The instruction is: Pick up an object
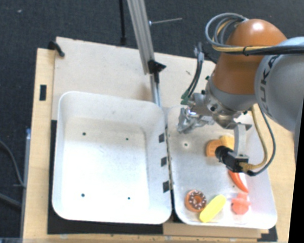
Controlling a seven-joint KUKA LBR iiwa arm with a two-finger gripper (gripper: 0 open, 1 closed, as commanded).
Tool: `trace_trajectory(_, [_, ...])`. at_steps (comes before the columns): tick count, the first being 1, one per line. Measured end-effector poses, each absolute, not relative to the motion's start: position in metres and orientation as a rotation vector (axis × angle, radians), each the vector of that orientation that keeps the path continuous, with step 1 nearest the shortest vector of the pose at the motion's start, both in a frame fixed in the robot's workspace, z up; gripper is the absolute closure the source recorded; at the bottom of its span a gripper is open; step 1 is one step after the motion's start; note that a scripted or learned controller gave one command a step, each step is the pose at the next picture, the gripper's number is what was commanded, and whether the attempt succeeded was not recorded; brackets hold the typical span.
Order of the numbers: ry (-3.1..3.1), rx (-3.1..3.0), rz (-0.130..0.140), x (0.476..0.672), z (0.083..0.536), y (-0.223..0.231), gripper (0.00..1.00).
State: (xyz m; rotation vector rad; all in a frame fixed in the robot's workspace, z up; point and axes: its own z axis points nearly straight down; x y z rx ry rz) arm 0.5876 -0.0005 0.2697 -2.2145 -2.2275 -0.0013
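The things I can choose from all lie in the right bin (182, 165). A chocolate doughnut with sprinkles (195, 200) sits near the front rim, with a yellow banana-like piece (212, 208) just beside it and a small pink-red piece (240, 205) a little further right. An orange carrot (238, 180) lies tilted along the right side, partly under a black cable fitting, and an orange-yellow rounded piece (214, 146), which I cannot name more closely, lies further back, near the middle of the bin. They are scattered loosely, as if tipped in, so each one has some free floor around it for a grasp from above. The left bin (110, 157) sits touching the right one on the surface (100, 69).

My tool (187, 122) hangs low over the back left corner of the right bin, close to the wall shared by the two bins and apart from every object. The nearest thing is the orange-yellow piece, to its right. I see nothing between the fingers, and at this slant I cannot tell how far apart they stand. I judge the grasp not yet begun: the tool needs to shift right or toward the front first.
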Motion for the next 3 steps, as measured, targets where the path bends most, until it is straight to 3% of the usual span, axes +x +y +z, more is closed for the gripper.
trace_trajectory(2, [-2.227,-2.213,0.001,0.526,0.236,0.073,1.0])
trace_trajectory(3, [-2.221,-2.224,-0.003,0.527,0.236,0.071,0.0])
